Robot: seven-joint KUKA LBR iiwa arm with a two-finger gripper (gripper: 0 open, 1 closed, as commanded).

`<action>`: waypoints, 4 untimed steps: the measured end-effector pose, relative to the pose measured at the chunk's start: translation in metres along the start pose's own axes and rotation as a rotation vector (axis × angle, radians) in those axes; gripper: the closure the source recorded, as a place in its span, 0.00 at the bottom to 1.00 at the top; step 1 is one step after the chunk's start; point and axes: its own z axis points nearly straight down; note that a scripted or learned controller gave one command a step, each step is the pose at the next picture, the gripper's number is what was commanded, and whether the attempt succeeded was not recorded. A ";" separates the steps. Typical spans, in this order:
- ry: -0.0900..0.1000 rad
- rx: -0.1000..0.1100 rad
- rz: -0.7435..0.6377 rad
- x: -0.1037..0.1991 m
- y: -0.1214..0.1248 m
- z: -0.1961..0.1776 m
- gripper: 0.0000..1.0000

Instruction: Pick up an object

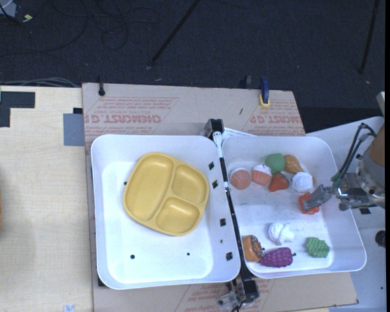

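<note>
We see the gripper [317,198] at the right bin's [341,255] right side, fingers clenched on a red toy [308,204], low enough to lift it clear of neighbouring play food.

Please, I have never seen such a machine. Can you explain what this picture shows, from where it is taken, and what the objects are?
One camera looks down at a slant on a bench with two white bins. The left bin holds a yellow divided plate. The right bin holds small toy foods, such as purple grapes and a green piece. A robot arm reaches in from the right; its gripper sits at a red toy. Whether it really grips the toy cannot be told.
</note>
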 end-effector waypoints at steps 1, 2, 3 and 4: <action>0.001 0.001 0.001 -0.001 0.000 -0.010 1.00; 0.002 0.002 0.005 -0.004 -0.001 -0.019 1.00; 0.003 0.003 0.010 -0.006 -0.002 -0.029 1.00; 0.004 0.003 0.013 -0.009 -0.003 -0.038 1.00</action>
